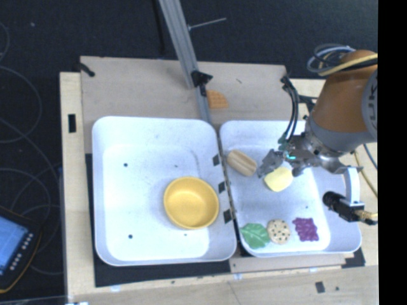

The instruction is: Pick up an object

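Gripper (280, 168) over right bin (331, 246), fingers either side of a pale yellow lump (278, 180) — clasping it, by the look. Tan roll (241, 162) just left. Near edge: green leaf (255, 235), cookie (278, 231), purple grapes (306, 229). Left bin (114, 170) — yellow bowl (190, 202).

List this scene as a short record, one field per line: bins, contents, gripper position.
left bin: yellow bowl, near its right wall
right bin: tan bread roll by its left wall; pale yellow lump near the middle; green leaf piece, cookie and purple grape bunch in a row along the front
bench behind the bins: small orange item
gripper: over the right bin, at the pale yellow lump
grip: cannot tell
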{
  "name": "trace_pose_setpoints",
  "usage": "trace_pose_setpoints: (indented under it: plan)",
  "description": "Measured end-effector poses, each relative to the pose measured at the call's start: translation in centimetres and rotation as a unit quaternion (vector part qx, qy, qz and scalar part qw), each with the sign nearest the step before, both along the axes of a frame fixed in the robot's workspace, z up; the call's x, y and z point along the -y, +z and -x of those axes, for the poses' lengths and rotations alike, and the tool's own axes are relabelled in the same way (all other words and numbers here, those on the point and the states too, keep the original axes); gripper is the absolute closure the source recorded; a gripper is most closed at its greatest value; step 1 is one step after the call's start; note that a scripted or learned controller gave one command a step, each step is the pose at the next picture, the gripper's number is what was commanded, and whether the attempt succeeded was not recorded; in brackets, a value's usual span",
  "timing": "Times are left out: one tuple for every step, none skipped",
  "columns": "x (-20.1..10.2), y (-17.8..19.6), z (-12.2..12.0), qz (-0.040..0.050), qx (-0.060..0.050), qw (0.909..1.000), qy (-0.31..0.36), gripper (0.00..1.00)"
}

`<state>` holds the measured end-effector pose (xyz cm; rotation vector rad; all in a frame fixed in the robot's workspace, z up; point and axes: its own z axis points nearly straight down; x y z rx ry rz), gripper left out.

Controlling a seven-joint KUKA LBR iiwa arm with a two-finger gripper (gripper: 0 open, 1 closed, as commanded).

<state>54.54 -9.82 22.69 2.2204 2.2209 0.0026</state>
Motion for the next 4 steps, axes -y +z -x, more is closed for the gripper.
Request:
trace_pose_setpoints:
  plan:
    - [-0.1, -4.3, -0.1, 0.0010, -0.003, 1.0000, -0.001, 0.00]
    - [-0.1, -8.7, -0.7, 0.0011, -0.003, 1.0000, -0.001, 0.00]
    - [0.1, -12.7, -0.7, 0.0013, -0.001, 1.0000, -0.001, 0.00]
    - [0.1, -11.5, -0.8, 0.0005, 0.001, 1.0000, -0.004, 1.00]
